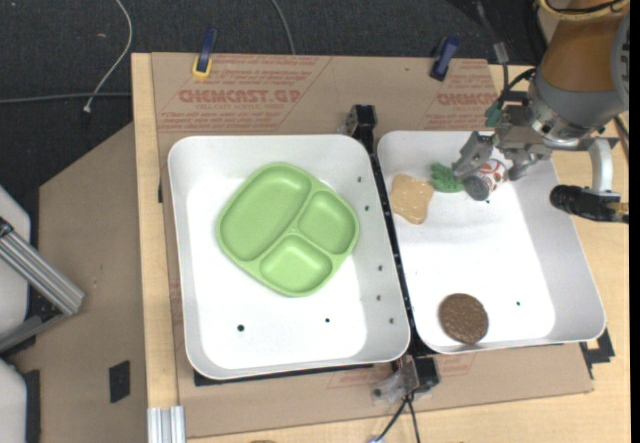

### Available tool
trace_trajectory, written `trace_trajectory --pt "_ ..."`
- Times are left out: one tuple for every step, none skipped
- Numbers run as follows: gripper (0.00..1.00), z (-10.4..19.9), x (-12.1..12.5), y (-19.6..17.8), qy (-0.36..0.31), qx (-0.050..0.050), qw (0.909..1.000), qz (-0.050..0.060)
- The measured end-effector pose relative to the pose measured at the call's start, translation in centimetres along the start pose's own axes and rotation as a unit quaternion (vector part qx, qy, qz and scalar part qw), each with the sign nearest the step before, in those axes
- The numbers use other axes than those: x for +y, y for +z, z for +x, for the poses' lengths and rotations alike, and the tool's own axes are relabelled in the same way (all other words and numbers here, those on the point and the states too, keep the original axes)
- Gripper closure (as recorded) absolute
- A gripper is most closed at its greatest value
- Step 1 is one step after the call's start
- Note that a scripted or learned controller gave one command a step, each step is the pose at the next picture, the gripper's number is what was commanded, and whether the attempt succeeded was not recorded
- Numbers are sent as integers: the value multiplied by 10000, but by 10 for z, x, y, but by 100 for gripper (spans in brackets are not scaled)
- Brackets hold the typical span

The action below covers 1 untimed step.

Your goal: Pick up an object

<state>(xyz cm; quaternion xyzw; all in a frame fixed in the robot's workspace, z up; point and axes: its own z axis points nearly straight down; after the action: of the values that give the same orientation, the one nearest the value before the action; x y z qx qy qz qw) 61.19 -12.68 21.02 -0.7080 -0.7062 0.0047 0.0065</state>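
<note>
A green divided plate [288, 228] is lying in the left bin [190, 171], looking light, stiff and slick. In the right bin [560, 261], a tan flat piece [411, 198] and a green leafy item [446, 177], probably soft, are resting at upper centre; a brown disc [464, 318] is sitting lower down. The gripper [481, 174] is hovering just beside the green item; I cannot tell how its jaws are standing.

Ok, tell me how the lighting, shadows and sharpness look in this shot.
Camera view: even, bright light; both white bins read near blown-out with little surface detail. Soft short shadows sit under the green plate and the brown disc. The pincer region is slightly soft, so the small items beside it are hard to tell apart.
</note>
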Motion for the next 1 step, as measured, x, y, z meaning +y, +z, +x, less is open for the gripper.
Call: trace_trajectory --pt "0 0 3 -8 -14 -10 10000 -72"
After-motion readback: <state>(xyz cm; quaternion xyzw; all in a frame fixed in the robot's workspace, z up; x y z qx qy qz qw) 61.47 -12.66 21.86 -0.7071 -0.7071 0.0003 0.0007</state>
